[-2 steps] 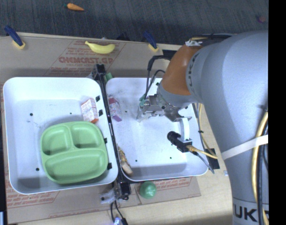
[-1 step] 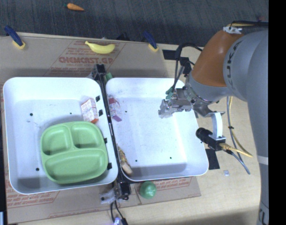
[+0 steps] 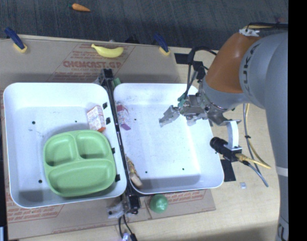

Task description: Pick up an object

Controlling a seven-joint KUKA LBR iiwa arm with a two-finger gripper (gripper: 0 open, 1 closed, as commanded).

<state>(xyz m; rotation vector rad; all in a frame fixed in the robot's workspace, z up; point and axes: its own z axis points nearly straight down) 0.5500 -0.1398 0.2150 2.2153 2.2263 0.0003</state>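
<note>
My gripper [image 3: 169, 116] hangs over the right bin [image 3: 193, 177], in its upper middle, with bare white floor beneath it. A small pink and purple packet [image 3: 122, 115] lies against that bin's left wall, well to the left of the gripper. A tan object [image 3: 133, 176] rests at the bin's lower left corner. In the left bin [image 3: 17, 134] sit a green divided tray [image 3: 80, 162] and, just above it, a red and white carton [image 3: 96, 118]. Nothing shows held in the gripper.
A yellow banana [image 3: 108, 49] lies on the cardboard behind the bins. A green ball [image 3: 159, 203] sits in front of the right bin. Blue clamps [image 3: 15, 39] hold the cardboard's back edge. An orange piece [image 3: 81, 7] lies on the floor beyond.
</note>
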